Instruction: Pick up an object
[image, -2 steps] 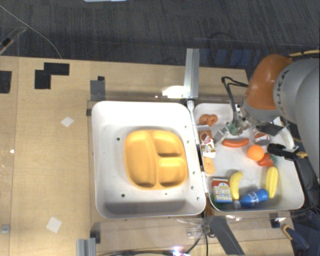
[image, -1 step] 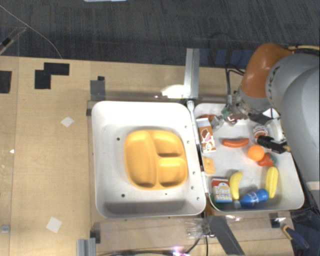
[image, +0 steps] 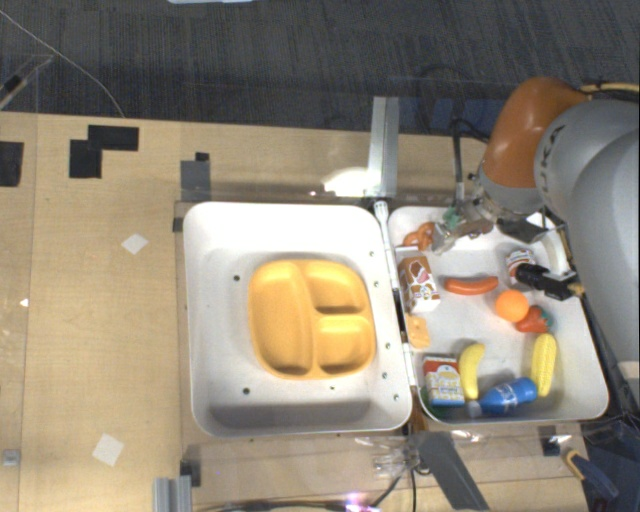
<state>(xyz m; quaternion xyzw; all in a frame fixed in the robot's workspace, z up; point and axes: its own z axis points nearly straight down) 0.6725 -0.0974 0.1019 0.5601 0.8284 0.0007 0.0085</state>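
My gripper (image: 452, 226) hangs over the far left corner of the right bin (image: 592, 385), just beside a small orange-brown item (image: 420, 237). In that bin lie a brown and white carton (image: 418, 280), a sausage (image: 470, 286), an orange ball (image: 512, 305) with a red piece (image: 537, 322) against it, two yellow bananas (image: 543, 362) (image: 470, 368), a blue bottle (image: 508, 396), a small red box (image: 443, 381) and a tan cracker (image: 417, 331). I see nothing between the gripper's tips.
The left bin (image: 215, 300) holds a yellow divided tray (image: 310, 315). A metal post (image: 384, 150) stands behind the wall between the two bins. The grey arm with its orange band (image: 525, 130) covers the right bin's far right corner.
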